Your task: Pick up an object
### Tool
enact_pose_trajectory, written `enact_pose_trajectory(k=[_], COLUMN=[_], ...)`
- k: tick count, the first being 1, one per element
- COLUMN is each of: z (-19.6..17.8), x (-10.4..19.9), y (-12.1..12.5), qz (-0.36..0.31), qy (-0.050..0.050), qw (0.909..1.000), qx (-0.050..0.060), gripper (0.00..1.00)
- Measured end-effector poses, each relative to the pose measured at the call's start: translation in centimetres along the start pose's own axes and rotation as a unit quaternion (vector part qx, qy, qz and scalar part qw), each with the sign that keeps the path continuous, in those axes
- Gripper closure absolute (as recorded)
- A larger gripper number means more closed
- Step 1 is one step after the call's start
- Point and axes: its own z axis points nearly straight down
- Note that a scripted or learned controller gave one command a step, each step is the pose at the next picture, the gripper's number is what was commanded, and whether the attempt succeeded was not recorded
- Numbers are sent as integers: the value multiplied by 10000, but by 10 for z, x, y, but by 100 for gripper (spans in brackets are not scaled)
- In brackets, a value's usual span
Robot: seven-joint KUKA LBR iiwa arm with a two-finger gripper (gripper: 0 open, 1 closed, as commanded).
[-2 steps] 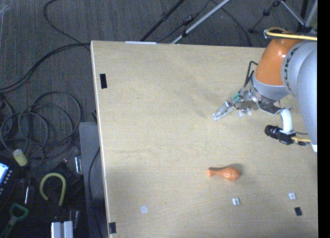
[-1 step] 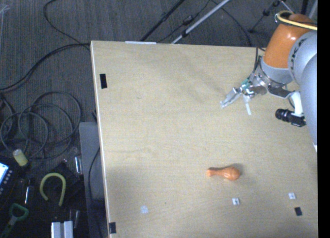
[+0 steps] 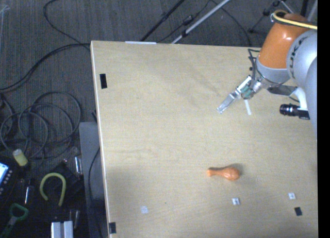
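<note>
Orange pear-shaped object lying flat; gripper well apart, open.

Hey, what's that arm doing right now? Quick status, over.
Gripper open, hovering over bare wood, holding nothing. Orange pear-shaped object lies on the board nearer the camera, untouched. Nothing between them.

The table took up the middle and right of the camera view, with floor to its left and beyond its far edge. The arm reached in from the right over the table's far right part, its gripper pointing left and toward the near side. The small object lay on the table nearer the front edge, well apart from the gripper. Cables lay on the floor left of the table, and stand legs crossed the floor behind it
</note>
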Motion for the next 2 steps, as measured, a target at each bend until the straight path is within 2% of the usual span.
enact_pose_trajectory(k=[1,2], z=[26,15], x=[-11,-11], y=[-9,-7], qz=[-222,-224], qy=[-1,-15], qw=[9998,9997], qx=[6,-2], gripper=[0,100])
